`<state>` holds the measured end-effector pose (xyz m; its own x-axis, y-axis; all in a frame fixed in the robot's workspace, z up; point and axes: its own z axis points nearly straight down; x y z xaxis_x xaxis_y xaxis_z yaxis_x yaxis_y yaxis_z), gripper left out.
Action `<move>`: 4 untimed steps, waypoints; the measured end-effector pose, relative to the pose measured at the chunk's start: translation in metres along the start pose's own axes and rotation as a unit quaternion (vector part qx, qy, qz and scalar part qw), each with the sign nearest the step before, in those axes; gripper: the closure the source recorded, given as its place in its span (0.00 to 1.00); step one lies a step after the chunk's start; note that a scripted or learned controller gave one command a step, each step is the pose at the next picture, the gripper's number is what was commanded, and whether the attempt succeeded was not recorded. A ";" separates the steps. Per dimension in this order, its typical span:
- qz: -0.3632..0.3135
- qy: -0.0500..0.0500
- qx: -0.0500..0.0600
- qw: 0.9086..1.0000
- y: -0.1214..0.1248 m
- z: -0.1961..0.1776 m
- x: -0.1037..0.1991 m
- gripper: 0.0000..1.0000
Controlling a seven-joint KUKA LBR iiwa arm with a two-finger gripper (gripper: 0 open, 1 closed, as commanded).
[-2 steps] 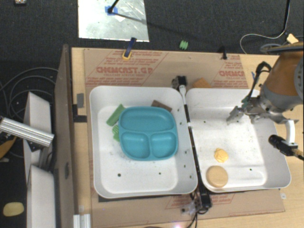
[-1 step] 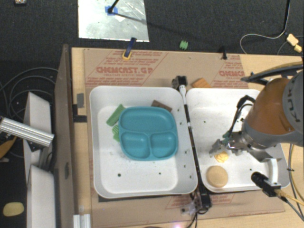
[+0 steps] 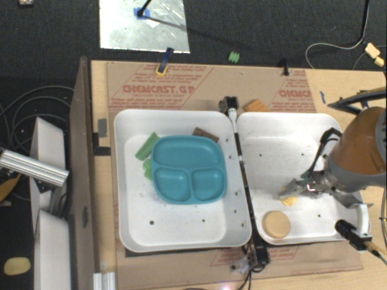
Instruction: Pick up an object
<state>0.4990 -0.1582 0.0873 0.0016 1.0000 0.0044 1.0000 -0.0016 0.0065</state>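
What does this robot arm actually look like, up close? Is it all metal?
The arm is a thick rounded limb, with a broad orange-brown band over a grey section nearer the wrist. A black cable loops along its side. It narrows to a small gripper of grey metal parts with a tiny reddish light near its base. Whether the shell is metal or plastic can't be told from this view.

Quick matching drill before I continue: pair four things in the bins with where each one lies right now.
Things:
1. teal three-compartment plastic plate
2. round tan disc
3. green flat block
4. small yellow piece

Places:
A. left bin, sticking out from under the plate's left edge
B. right bin, near the front edge
C. middle of the left bin
D. right bin, just below the hand

Pairs: 1-C, 2-B, 3-A, 4-D
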 end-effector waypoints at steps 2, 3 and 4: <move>0.000 -0.005 -0.005 1.000 0.054 -0.142 0.003 0.00; 0.000 -0.001 0.007 1.000 0.024 -0.024 -0.006 0.00; -0.001 -0.002 0.004 1.000 0.010 -0.001 -0.006 0.00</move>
<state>0.5094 -0.1643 0.0882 -0.0007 1.0000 0.0005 1.0000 0.0007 -0.0013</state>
